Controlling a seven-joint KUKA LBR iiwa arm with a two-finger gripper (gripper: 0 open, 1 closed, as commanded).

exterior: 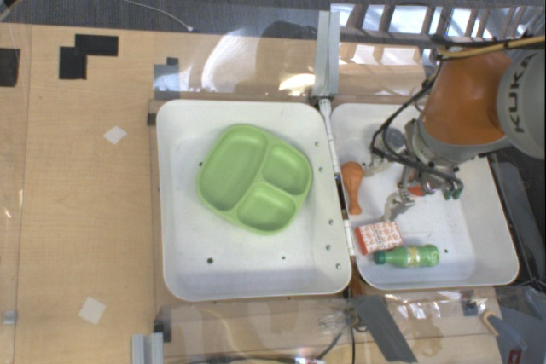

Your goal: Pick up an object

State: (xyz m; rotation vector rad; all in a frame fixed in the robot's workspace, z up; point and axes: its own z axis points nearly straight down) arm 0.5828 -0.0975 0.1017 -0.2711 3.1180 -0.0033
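Note:
In the right bin lie an orange-brown toy drumstick by the left wall, a red and white packet and a green bottle on its side near the front. My gripper hangs over the middle of this bin, just up and to the right of the packet and to the right of the drumstick. The arm's orange band covers the bin's back right part. Small red and green bits show at the gripper's tip; I cannot make out what they are.
The left bin holds a light green divided plate. A metal divider and a clear wall stand behind the bins. Black cables loop off the wrist. Wooden bench top lies to the left.

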